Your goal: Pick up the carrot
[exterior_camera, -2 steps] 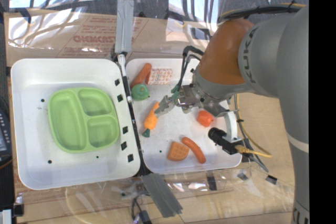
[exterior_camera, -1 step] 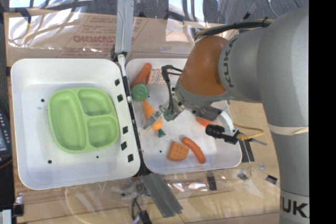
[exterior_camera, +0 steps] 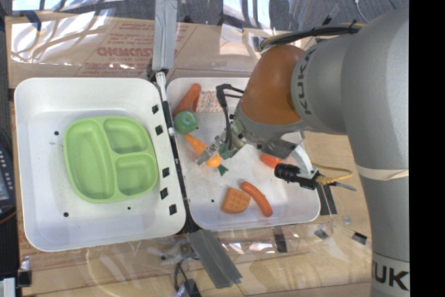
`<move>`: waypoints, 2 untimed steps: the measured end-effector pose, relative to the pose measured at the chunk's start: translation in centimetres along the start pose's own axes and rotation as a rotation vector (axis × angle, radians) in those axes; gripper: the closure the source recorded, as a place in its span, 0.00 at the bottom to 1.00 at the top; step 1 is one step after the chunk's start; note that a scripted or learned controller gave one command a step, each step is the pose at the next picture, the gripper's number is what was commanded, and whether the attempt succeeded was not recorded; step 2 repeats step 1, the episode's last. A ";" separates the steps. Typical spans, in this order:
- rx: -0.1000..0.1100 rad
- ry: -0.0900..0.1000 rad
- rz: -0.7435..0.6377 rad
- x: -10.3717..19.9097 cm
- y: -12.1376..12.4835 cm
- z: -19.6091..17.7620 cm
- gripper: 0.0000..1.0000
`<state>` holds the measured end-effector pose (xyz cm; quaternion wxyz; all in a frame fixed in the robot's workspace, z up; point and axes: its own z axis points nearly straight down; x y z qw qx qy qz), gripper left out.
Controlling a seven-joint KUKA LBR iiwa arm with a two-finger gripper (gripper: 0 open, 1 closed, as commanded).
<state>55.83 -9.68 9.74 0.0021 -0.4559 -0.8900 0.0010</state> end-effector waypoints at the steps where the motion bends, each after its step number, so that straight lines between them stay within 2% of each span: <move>1: -0.002 -0.002 0.200 5.0 6.4 -10.6 1.00; 2: -0.002 -0.002 0.200 5.0 6.4 -10.6 1.00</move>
